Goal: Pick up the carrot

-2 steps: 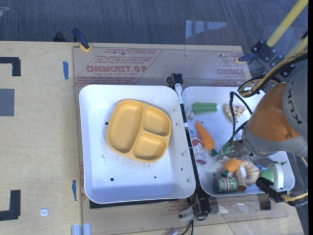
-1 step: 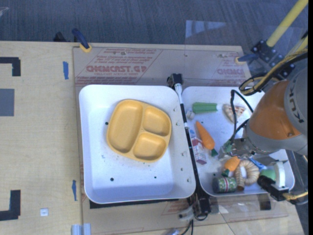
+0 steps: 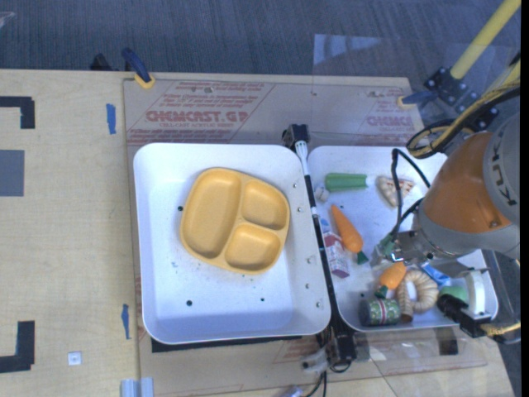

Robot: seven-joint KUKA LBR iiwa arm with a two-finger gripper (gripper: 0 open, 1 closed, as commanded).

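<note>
The carrot [image 3: 347, 228] is orange with a small green top at its lower end. It lies at a slant in the left part of the right bin [image 3: 372, 209]. My gripper [image 3: 395, 252] hangs low over that bin, just to the right of the carrot's green end and a little apart from it. The grey arm with its orange band [image 3: 463, 198] covers the bin's right side. Nothing shows as held in the gripper.
The left bin [image 3: 157, 288] holds a yellow divided plate [image 3: 235, 219]. Around the carrot lie a green stick-shaped piece [image 3: 345, 182], a pale shell-like piece [image 3: 395, 188], a printed packet [image 3: 335, 253], a small orange piece [image 3: 393, 275], a bagel [image 3: 418, 292] and a green can [image 3: 381, 310].
</note>
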